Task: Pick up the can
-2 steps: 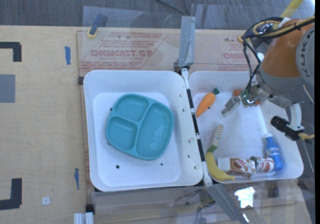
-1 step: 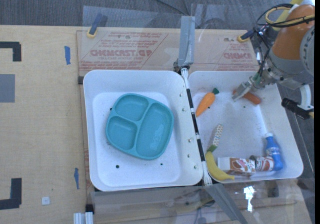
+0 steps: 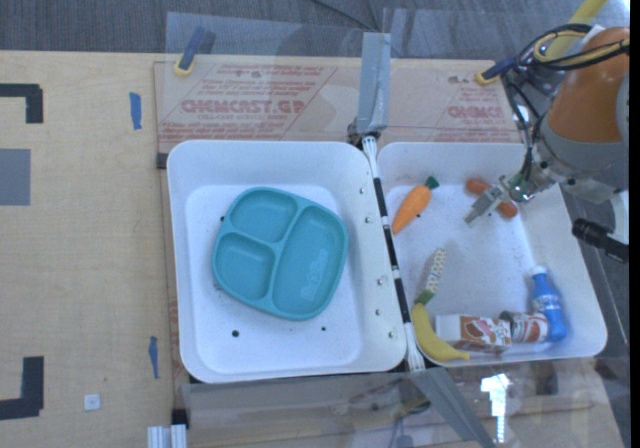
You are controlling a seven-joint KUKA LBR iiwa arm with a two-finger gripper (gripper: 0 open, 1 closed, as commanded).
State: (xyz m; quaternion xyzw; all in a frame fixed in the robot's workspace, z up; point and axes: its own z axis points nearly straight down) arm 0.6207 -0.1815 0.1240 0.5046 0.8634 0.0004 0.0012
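Observation:
The can lies on its side near the front wall of the right bin; its label is red, white and brown. My gripper hangs over the back half of that bin, well behind the can and apart from it. It is open with nothing between its fingers. A small red-orange piece lies right beside the gripper.
In the right bin a carrot lies at the back left, a banana by the can's left end, and a blue bottle to its right. A speckled stick rests mid-bin. The left bin holds a teal divided plate.

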